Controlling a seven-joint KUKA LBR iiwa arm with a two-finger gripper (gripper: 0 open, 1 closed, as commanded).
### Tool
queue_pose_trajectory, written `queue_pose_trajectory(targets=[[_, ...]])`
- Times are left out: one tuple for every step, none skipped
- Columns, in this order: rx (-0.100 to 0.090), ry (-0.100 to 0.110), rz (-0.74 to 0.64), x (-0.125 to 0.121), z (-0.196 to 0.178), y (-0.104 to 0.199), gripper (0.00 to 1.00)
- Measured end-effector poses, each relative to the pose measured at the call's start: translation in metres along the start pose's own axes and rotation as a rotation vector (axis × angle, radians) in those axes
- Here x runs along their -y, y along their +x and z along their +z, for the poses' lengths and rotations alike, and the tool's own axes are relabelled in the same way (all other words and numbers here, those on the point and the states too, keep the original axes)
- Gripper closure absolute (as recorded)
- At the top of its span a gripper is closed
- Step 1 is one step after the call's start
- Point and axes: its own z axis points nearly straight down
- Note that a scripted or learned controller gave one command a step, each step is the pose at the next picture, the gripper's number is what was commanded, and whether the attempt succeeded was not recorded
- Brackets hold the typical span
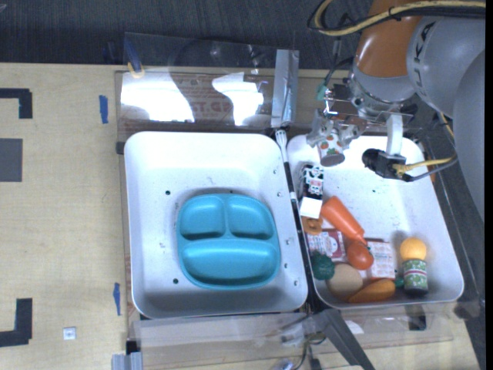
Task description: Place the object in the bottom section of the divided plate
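Hovering over right bin (362, 185) upper-left corner: gripper (331, 140), with 1 small spotted white item (333, 153) at its tip; whether the jaws clamp it is not discernible. Left bin (154, 176): 1 blue divided plate (228, 239), 3 sections. Bin walls lie between item and plate. Right bin clutter: 1 carrot (343, 218), 1 cow-print carton (313, 182), 1 packet (327, 245), 1 yellow-capped bottle (414, 268).

The grey arm (462, 75) wears a glossy orange band (389, 45). Yellow and black cables (447, 6) loop above it. The gripper (333, 139) is silvery metal.
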Motion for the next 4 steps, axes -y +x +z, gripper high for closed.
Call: queue_pose_trajectory(targets=[[-0.001,0.004,-0.178,0.049,0.04,0.032,1.0],[-0.003,0.0,-0.161,0.111,0.002,0.138,1.0],[0.001,0.002,-0.154,0.11,0.003,0.134,0.0],[0.001,-0.002,-0.038,0.062,0.004,0.175,0.0]])
